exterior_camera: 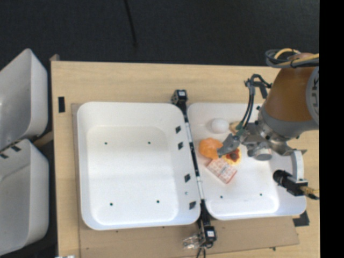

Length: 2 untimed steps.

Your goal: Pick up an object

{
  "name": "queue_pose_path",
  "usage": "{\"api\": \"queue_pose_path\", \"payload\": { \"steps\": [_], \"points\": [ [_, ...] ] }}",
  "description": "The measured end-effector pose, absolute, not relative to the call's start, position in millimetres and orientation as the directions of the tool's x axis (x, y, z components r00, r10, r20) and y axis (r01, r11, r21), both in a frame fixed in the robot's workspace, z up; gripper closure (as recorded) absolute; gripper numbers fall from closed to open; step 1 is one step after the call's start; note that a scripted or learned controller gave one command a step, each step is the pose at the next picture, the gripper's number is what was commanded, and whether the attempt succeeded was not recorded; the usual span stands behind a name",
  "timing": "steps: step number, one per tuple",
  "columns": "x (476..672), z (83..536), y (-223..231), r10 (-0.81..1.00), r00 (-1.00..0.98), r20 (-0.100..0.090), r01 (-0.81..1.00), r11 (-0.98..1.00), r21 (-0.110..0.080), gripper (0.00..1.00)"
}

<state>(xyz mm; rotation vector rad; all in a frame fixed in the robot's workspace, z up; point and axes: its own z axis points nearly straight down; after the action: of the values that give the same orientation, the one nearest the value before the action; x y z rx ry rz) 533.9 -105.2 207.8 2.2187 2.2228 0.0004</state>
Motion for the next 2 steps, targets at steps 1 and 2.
{"api": "queue_pose_path", "payload": {
  "steps": [1,2],
  "points": [
    [580.7,99.7,-139.1,1.0,0.0,-0.005,1.0,0.0,0.007,0.0],
    [581.7,117.1,-141.0,1.0,0.007,-0.008,1.0,-0.007,0.015,1.0]
  ]
}}
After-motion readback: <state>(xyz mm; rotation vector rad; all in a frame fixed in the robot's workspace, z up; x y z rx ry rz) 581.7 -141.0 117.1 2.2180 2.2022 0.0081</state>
